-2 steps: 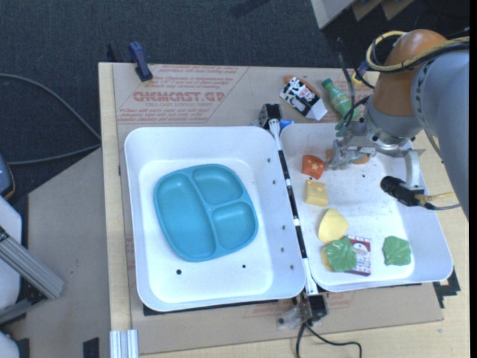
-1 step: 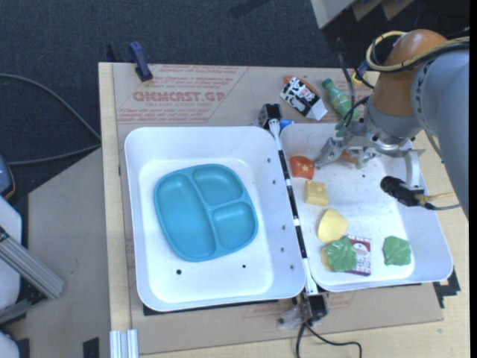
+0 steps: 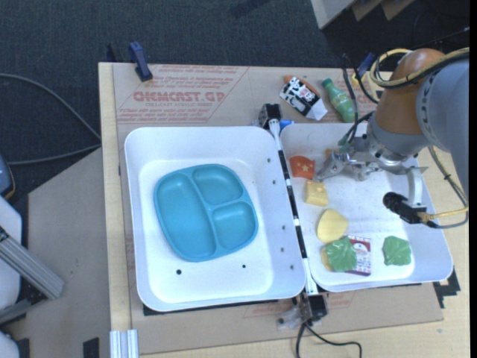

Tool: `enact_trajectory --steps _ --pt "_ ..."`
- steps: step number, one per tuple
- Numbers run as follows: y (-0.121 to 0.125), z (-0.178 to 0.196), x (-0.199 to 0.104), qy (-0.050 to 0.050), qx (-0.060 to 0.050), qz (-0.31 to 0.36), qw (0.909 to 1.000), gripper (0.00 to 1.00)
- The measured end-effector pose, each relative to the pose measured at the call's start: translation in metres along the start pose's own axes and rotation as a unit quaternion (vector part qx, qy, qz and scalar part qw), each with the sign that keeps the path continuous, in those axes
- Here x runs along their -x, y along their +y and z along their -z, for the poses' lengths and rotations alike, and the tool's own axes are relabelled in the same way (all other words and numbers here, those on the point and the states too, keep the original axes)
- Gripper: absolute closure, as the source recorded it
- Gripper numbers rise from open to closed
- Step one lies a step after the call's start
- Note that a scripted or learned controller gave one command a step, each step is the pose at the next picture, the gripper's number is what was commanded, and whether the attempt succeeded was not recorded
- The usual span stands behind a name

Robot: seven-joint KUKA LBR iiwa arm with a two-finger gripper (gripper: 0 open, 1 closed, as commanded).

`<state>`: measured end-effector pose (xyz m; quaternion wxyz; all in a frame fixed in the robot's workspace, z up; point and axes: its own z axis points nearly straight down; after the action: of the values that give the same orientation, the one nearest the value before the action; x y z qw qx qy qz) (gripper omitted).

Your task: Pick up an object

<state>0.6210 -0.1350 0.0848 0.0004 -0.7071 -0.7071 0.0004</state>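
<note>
Jaws beside orange piece

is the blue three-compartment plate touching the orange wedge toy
Apart. The camera view shows the blue divided plate in the left bin, the orange wedge in the right.

The grey arm, orange-banded above the wrist, reaches in from the right, claw pointing left.

Two white bins; one blue divided plate; six small items in right bin
</note>
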Motion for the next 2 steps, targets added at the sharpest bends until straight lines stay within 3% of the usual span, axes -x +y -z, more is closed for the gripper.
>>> enact_trajectory --steps 1,2 --pt "0.042 -0.003 -0.02 0.001 -0.008 -0.001 1.0 0.0" --pt "0.044 0.009 -0.02 -0.001 -0.003 0.0 1.0 1.0"
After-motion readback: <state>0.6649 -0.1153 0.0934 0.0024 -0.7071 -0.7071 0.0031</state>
